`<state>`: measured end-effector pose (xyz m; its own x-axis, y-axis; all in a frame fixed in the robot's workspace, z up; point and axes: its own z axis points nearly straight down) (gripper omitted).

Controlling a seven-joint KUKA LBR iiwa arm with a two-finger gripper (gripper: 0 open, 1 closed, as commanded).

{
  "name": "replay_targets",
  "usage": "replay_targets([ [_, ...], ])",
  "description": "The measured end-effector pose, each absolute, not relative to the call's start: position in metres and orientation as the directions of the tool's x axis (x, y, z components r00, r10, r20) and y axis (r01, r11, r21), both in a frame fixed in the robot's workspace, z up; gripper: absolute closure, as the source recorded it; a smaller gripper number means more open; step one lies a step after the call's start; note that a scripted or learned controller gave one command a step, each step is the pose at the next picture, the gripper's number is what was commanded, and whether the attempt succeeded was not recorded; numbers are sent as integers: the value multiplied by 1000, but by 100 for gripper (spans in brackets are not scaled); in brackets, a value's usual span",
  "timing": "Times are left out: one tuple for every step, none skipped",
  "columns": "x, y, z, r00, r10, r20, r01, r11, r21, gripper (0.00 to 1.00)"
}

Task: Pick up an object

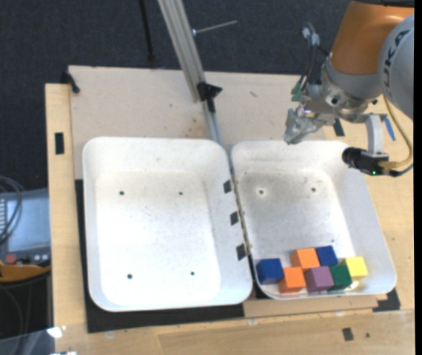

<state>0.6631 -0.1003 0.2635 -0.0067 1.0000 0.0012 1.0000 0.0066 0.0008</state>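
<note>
The metal two-finger claw [298, 130] hovered above the far edge of the right shallow white plastic bin [364, 198]. Its grip state could not be told. Small coloured cubes [311, 268] clustered along that bin's near edge.

The arm [370, 32] is cut off by the top and right edges of the view, so only its orange band and wrist show, and the gripper [297, 129] above the far edge of the right bin [359, 198] is too small and blurred to tell how its fingers stand. In that bin's near right corner the blocks [313, 269] crowd together, so the green block [340, 275] is partly hidden by its neighbours. At the left edge, a grey device [18, 224] and its cables are cut off.
</note>
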Motion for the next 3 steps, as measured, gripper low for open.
replay_targets([
  [650,-52,248,-6,1000,0,1000,6,-2,100],
  [627,-7,242,-6,1000,0,1000,6,-1,100],
  [614,47,231,-7,1000,1,1000,7,-2,100],
])
